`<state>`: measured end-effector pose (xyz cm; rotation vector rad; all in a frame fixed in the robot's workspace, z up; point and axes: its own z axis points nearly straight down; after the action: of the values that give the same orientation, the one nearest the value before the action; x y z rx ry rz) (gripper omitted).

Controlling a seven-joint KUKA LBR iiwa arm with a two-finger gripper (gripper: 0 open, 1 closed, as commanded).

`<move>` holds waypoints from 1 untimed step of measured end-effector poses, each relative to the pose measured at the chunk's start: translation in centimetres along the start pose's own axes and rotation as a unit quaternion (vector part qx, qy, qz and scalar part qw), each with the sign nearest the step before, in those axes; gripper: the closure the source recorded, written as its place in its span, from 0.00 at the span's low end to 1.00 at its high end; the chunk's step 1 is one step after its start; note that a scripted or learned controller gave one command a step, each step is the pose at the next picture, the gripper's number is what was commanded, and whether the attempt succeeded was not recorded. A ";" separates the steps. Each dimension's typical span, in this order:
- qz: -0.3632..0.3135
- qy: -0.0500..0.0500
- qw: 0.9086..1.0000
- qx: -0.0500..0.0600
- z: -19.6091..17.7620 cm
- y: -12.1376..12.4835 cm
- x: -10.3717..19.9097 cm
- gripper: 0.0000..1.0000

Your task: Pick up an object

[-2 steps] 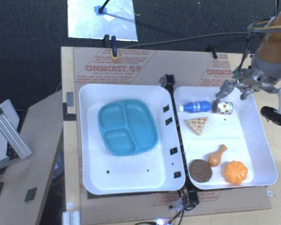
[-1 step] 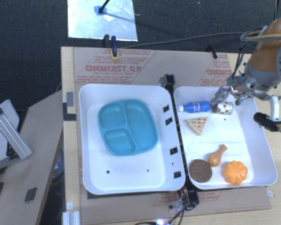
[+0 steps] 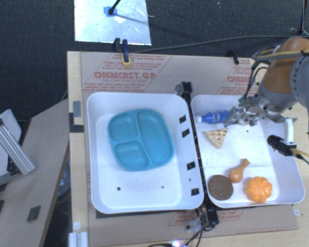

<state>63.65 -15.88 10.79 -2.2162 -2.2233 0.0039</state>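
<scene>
Scanning left to right: blue divided plate (image 3: 140, 139) in left bin (image 3: 105, 192); in right bin (image 3: 293, 189), blue bottle (image 3: 212, 118) near the far wall. Judged light, stiff, slick; best pinched across its body. My gripper (image 3: 238, 116) sits at the bottle's right end, wrist low, arm entering from the right. Finger state: cannot tell.

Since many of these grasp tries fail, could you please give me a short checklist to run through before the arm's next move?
1. Gripper over the right bin: ok.
2. A target nearby: ok, the blue bottle lies beside it.
3. Bottle between the fingers: cannot tell.
4. Neighbours apart from the bottle: ok, the waffle wedge lies apart from it.
5. Other options free: ok, drumstick, brown cookie and orange pumpkin lie untouched.
6. Teal divided plate in the left bin: ok.
</scene>
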 end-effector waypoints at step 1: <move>0.003 0.000 1.000 0.000 1.9 0.1 -0.2 0.00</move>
<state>63.73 -16.11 8.87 -2.2224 -2.2177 0.0032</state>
